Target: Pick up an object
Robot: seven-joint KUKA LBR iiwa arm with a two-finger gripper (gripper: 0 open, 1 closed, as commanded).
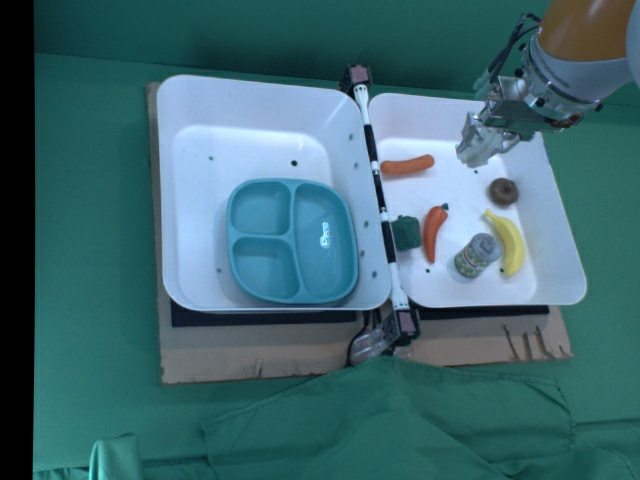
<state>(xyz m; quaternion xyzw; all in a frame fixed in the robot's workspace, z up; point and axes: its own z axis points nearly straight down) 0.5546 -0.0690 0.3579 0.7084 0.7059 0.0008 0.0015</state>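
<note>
1. One arm (590, 28) in your view: it comes in from the upper right, orange band above the grey wrist, angled down and left over the right bin (560, 268).
2. Gripper (478, 148) hangs over the far part of the right bin, just right of the hot dog (407, 165). You can't tell from here whether the fingers are apart or closed; nothing visibly sits between them.
3. Count in the right bin, six items: one hot dog, one chocolate donut (503, 191) just below-right of the gripper, one banana (508, 240), one small can (476, 255) touching the banana's left side, one orange pepper (433, 228) left of the can, one green block (405, 232) beside the pepper.
4. Left bin (200, 108), one item: a teal three-compartment plate (292, 240).
5. Can label is too small to read.
</note>
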